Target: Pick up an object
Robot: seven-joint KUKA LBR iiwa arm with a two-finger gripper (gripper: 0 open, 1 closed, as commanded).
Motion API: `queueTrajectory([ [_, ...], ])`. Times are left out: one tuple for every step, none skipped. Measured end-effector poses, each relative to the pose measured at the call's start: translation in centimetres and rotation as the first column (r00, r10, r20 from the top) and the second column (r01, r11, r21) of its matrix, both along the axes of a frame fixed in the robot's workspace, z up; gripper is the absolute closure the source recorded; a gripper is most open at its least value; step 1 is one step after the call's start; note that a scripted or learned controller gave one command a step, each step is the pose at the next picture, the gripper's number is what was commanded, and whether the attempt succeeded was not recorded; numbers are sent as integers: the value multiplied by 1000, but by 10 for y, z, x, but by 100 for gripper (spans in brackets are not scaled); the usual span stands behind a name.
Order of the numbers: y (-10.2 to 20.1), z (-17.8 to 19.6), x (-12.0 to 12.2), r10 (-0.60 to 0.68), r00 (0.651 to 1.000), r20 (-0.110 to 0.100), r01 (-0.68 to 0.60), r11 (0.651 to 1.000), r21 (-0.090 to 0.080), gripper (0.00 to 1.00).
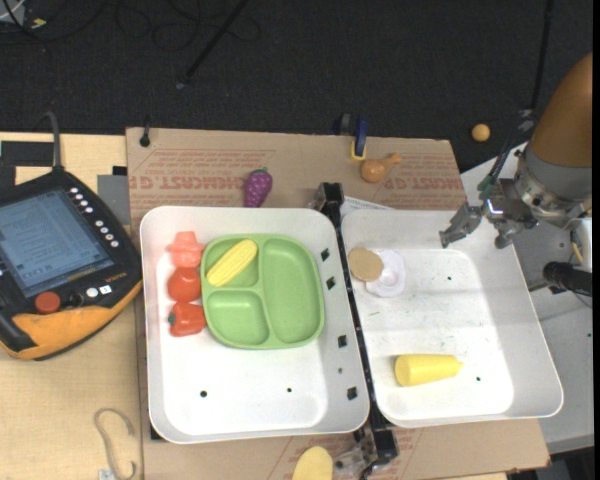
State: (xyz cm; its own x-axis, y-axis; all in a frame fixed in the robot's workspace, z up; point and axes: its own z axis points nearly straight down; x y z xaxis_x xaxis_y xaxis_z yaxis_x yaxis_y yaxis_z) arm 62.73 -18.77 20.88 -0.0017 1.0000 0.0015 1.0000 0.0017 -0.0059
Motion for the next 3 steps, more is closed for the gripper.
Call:
queueTrajectory([
  [-5, -58, -6, 0, 1000, 0, 0, 1000, 0, 0],
  [-9, -116, -12, 0, 1000, 1, 0, 1000, 0, 0],
  [-8, -121, -12, -1, 1000, 4, 1, 1000, 0, 0],
])
